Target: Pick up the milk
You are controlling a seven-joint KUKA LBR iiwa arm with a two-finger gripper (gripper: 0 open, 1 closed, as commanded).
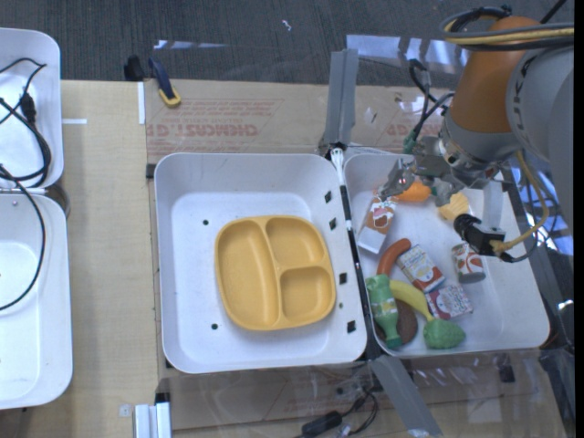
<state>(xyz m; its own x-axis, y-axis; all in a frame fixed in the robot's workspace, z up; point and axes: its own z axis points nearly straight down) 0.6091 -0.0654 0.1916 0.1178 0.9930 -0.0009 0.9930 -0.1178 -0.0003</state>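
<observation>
Milk carton (377,225): small box, white lower body, red-and-brown printed upper part, lying tilted at the upper left of the right bin (534,322), close to the wall shared with the left bin (166,245). Not lifted; resting on the bin floor.

Gripper (400,180): metallic, positioned just above and to the right of the milk carton, over the back of the right bin. Opening: cannot be told from this view. Nothing seen held. Just beside an orange rounded toy piece (416,192).

Other contents of the right bin, all small glossy plastic toys:
- yellow wedge-like piece (453,208), right of the orange piece;
- red sausage-shaped piece (393,255), just below the milk carton;
- three more printed cartons: centre (417,265), right (468,262), lower (452,301);
- yellow banana (410,295), curved, between the cartons and the green bottle (383,311);
- green lumpy piece (443,334), near the front wall.

Left bin: smooth white, shallow, rounded corners, holding a yellow three-compartment plate (274,271) at its centre.

Arm (488,89): orange band above grey wrist, cables looped alongside.
</observation>
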